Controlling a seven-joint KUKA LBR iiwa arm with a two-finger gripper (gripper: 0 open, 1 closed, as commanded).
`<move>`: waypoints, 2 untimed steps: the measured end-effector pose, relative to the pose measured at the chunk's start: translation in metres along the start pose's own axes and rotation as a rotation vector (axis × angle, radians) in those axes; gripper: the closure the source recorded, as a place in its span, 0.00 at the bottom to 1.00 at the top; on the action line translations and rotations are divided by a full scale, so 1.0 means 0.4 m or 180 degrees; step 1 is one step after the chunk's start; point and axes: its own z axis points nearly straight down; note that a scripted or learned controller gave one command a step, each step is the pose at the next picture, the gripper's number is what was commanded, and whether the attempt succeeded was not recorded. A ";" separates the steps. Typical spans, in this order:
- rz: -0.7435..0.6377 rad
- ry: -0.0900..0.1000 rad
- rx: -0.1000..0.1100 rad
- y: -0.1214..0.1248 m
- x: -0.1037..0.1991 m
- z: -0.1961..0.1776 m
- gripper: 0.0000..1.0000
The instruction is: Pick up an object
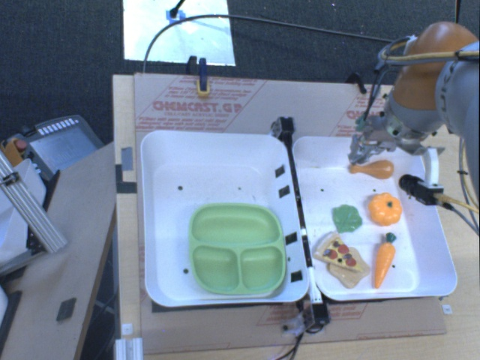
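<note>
Now | two-finger gripper (361,156) just above tan toy drumstick's (373,169) narrow end | finger state: cannot tell | round orange toy pumpkin (385,209) nearer than drumstick.

A green divided tray (238,247) is lying in the left bin (161,163). A yellow clamp (202,79) is gripping the cardboard sheet (247,100) beneath both bins.

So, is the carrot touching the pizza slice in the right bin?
Apart. The camera view shows a strip of white bin floor between the carrot and the pizza slice; they lie side by side near the front of the right bin.
</note>
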 end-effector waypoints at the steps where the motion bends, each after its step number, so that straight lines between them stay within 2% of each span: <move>1: -0.0003 -0.0001 -0.0001 0.018 -0.005 -0.115 1.00; 2: -0.0008 -0.0001 -0.0005 0.018 0.002 -0.277 1.00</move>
